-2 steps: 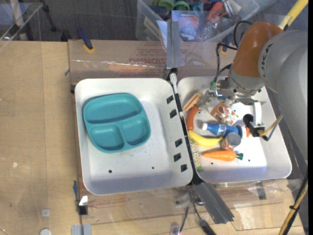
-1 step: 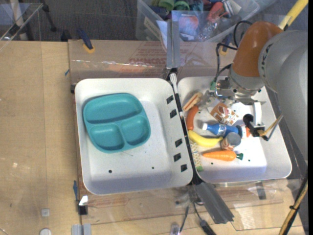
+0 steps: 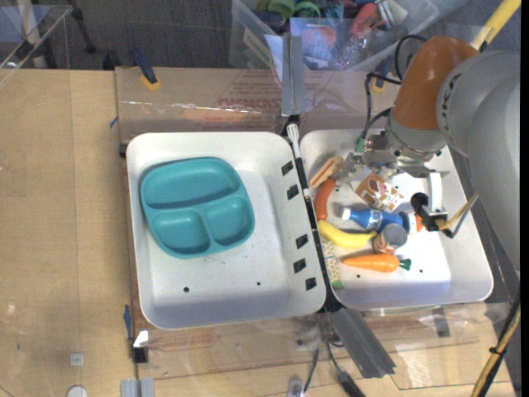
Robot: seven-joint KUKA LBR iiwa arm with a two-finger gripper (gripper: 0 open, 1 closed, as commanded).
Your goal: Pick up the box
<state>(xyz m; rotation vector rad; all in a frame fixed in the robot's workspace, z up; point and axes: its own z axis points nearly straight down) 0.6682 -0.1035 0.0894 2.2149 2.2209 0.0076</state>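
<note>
Over the right bin (image 3: 463, 284) we are watching the arm (image 3: 434, 85) reaching in from the right, its claw (image 3: 382, 157) hanging low at the far side of the pile. We are taking the small red-and-white printed carton (image 3: 378, 192) lying just beneath it, near the bin's middle, to be the box, though its print is too blurred for certainty. Whether the claw is released, clenched or grasping anything, we cannot tell, since the wrist is covering it from above. We are judging this to be the approach, with the box not yet lifted; the next move is calling for a clean descent onto the box without catching the blue bottle (image 3: 374, 218), banana (image 3: 347, 236) or carrot (image 3: 372, 262) crowding its near side. On the left, a teal tray (image 3: 197, 203) is sitting in the other bin (image 3: 264, 292).
</note>
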